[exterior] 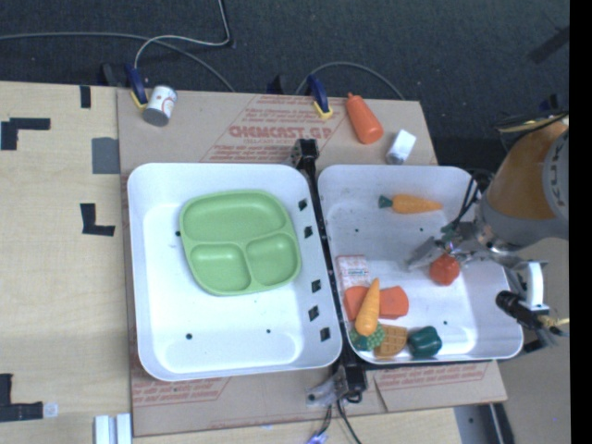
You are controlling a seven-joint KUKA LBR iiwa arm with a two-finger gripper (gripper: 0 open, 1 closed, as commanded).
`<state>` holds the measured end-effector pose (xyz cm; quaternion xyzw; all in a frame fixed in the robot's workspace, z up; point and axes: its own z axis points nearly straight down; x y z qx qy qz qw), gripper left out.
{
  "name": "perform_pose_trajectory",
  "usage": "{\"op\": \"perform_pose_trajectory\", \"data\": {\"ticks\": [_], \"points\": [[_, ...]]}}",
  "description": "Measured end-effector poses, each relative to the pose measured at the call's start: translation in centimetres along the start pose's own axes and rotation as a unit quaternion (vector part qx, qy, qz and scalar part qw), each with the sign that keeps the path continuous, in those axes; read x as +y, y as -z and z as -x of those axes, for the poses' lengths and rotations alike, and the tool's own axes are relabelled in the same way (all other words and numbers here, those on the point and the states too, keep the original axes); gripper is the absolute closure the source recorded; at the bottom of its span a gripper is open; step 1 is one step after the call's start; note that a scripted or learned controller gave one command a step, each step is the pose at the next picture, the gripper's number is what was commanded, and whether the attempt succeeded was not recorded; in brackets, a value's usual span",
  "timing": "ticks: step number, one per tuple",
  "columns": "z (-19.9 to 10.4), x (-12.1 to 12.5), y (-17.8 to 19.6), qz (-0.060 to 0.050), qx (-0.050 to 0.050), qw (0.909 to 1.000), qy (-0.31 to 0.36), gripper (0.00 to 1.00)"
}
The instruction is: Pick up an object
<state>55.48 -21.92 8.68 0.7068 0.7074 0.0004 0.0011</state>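
My gripper hangs low in the right bin, its grip unreadable from here, right beside a small red object, so I judge I'm closing in to grasp and must settle squarely over it, with the desk and dark floor beyond.

Two white bins, one green plate, perhaps three toy carrots.

Printed in red across the cardboard sheet behind the two bins: "CHEMCAST GP", slanted and partly covered by a clamp; smaller red print near it too blurred to read.
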Motion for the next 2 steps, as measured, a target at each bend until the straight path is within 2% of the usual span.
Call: {"op": "perform_pose_trajectory", "data": {"ticks": [1, 2], "points": [[0.1, 0.1, 1.1, 0.002, -0.002, 1.0, 0.001, 1.0], [-6.6, 3.2, 0.1, 0.002, 0.0, 1.0, 0.001, 1.0]]}}
